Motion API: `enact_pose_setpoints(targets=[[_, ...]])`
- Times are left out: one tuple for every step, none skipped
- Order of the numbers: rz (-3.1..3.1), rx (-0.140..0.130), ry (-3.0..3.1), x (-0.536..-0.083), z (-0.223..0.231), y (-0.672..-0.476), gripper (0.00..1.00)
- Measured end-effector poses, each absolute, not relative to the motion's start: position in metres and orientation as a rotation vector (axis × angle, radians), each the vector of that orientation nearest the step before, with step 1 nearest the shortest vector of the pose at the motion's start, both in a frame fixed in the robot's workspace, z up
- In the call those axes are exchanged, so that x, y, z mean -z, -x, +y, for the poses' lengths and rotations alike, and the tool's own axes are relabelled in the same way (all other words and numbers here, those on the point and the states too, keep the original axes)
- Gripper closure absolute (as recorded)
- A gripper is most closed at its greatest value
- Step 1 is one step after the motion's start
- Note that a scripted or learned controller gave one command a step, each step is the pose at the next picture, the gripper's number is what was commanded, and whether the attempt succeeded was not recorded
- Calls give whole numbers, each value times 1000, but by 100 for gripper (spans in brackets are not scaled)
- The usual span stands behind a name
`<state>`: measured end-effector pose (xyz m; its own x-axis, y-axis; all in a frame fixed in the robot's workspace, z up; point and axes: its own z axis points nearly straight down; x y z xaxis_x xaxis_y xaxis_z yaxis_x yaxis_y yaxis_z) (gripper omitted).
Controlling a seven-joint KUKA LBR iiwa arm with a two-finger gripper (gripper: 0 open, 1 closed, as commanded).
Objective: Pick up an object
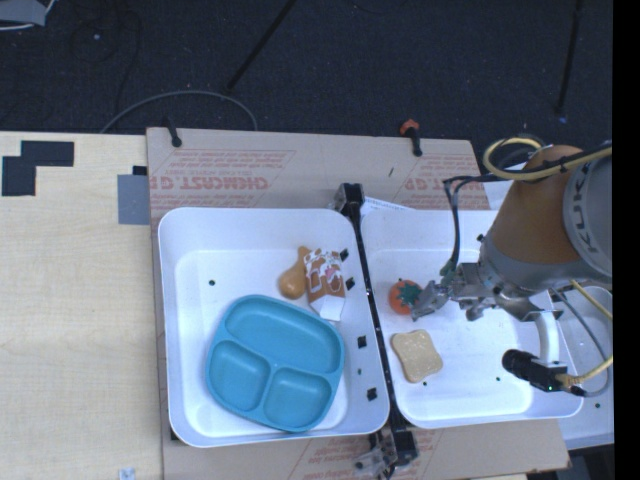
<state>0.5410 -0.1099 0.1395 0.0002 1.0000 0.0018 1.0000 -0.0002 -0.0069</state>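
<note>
Two white bins sit side by side on a cardboard sheet point(260, 173) w/ mirrored print, on a pale wood bench point(70, 318). Left bin point(165, 318): blue 3-compartment plate point(275, 361) in the front half, near the front-right corner. Brown/white toy figure point(315, 273) just behind the plate, toward the bin's right wall. Right bin point(470, 388): toast-shaped piece point(416, 355) flat by the left wall, front half. Black strip point(365, 298) runs btwn the bins. Orange-tipped clamp point(409, 128) at the cardboard's back edge, black one point(175, 136) at its back-left corner. Black tape shapes point(35, 163) and a grey patch point(131, 196) on the bench's back-left. Dark floor point(300, 38) w/ cables behind.
</note>
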Motion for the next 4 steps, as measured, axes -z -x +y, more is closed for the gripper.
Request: enact_pose_setpoints(targets=[[-2217, -3, 2220, -87, -109, -541, 0], [-2210, -5, 2226, -98, -111, -540, 100], [-2223, 1, 2220, -149, -103, -546, 100], [-2224, 3, 2223, -208, -108, -554, 100]])
